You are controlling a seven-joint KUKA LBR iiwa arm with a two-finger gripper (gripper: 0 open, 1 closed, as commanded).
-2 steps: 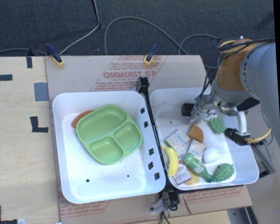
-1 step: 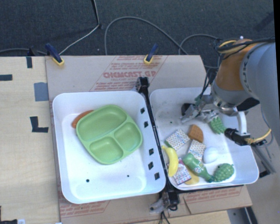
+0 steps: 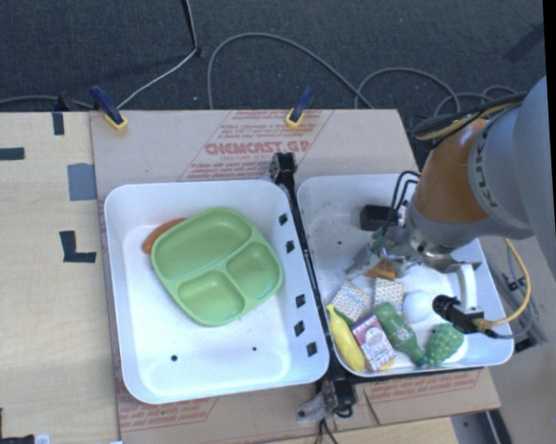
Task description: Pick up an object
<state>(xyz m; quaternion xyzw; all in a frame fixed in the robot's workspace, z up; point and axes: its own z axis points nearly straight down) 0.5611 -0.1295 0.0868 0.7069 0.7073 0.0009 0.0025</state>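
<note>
The arm (image 3: pixel 487 180) reaches in from three o'clock and bends down over the right bin (image 3: pixel 326 209). Its gripper (image 3: pixel 381 250) hangs low near the middle of that bin, just above a cluster of small things. The fingers are too small and dark against the clutter to read, so how far they stand apart, or whether anything sits between them, cannot be told.

Below the gripper, toward six o'clock, lie a checked packet (image 3: pixel 351 301), a yellow banana (image 3: pixel 345 342), a small red-and-white box (image 3: pixel 373 342), a green bottle (image 3: pixel 398 331), a white egg-like ball (image 3: pixel 416 305) and a knobbly green fruit (image 3: pixel 444 344). A small orange-brown piece (image 3: pixel 384 272) lies just beside the gripper, perhaps touching it.

In the left bin (image 3: pixel 137 366) a green divided plate (image 3: pixel 217 265) rests toward twelve o'clock, with an orange thing (image 3: pixel 159 233) peeking out from under its ten o'clock edge.
</note>
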